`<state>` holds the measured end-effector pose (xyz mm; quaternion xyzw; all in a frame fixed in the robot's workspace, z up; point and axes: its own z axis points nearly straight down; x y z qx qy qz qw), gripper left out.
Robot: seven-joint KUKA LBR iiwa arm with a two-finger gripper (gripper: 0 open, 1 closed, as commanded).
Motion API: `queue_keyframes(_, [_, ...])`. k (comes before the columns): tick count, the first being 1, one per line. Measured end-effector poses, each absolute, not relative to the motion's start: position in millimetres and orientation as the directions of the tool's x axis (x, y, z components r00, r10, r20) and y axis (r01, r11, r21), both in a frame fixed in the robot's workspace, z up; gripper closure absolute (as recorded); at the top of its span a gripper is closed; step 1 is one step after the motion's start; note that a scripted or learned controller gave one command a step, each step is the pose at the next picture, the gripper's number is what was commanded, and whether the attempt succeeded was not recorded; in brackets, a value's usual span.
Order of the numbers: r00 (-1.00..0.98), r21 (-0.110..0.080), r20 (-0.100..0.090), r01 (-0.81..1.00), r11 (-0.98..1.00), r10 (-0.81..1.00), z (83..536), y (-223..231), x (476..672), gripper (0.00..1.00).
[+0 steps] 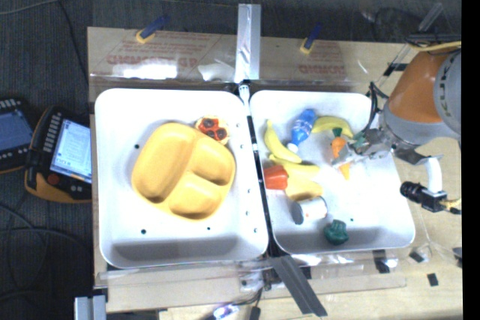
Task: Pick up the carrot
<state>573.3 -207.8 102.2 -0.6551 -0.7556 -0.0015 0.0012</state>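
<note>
At the near edge of the right bin point(390, 232), toward five o'clock, sits a dark green lump point(335, 232). Just up and to its left lies a white cylinder with a grey end point(309, 209), and touching that from above is a yellow block point(302, 189). A red-orange piece point(275, 177) lies beside the divider at nine o'clock of this bin, with a banana point(279, 149) curving from it toward the far side.

In the left bin point(112, 236) a big yellow divided plate point(184, 169) fills the middle, tilted on the diagonal. At its one o'clock corner a small orange and black object point(212, 129) touches the rim.

The carrot point(338, 147) lies in the right bin, a little toward two o'clock of the centre, just beside the gripper point(361, 145). The gripper reaches in from three o'clock on the grey arm with its orange band point(420, 94). Whether its jaws are spread or pressed together cannot be told, and nothing can be seen pinched between them. A small orange sliver point(344, 171) lies just nearer than the carrot.

Farther off, a blue and white bottle point(301, 127) lies at twelve o'clock of the bin, beside a second banana point(333, 124).

Beyond both bins a clear sheet point(169, 56) carries reddish printing, too blurred to read, held by blue and yellow clips point(151, 29). At nine o'clock of the bench a handheld pendant with a lit screen point(66, 157) rests on the carpet; its screen text is illegible.
</note>
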Motion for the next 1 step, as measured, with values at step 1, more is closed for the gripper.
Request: queue_keyframes(1, [0.148,-0.002,-0.003,0.989,-0.148,0.989,182.5,-173.3,640.6,1.0])
